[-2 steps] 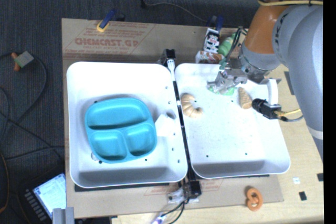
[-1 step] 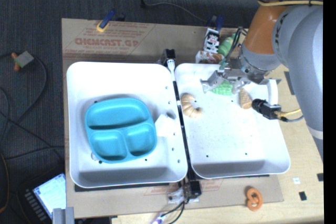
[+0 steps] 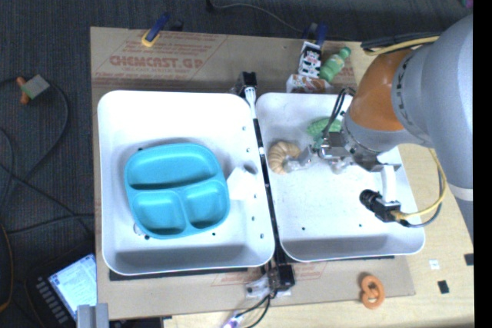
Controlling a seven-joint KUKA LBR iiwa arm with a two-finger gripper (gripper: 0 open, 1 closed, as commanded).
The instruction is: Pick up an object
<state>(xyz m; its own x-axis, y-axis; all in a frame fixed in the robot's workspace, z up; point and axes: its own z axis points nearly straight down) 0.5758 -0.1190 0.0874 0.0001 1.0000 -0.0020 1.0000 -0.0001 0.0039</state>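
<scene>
In the right bin (image 3: 338, 238) a tan croissant-shaped toy (image 3: 281, 155) lies near the left wall. A green object (image 3: 320, 127) lies just behind the wrist, partly covered by it. My gripper (image 3: 317, 153) is low in the bin, right of the tan toy and in front of the green object. The grey arm with its orange band (image 3: 380, 100) comes in from the right and hides much of the bin's back right corner.
The left bin (image 3: 115, 127) holds a blue divided tray (image 3: 177, 188). A green-and-white toy (image 3: 319, 65) rests on the bench behind the right bin. An orange ring (image 3: 372, 289) lies on the bench in front. A black cable fitting (image 3: 378, 203) hangs from the wrist.
</scene>
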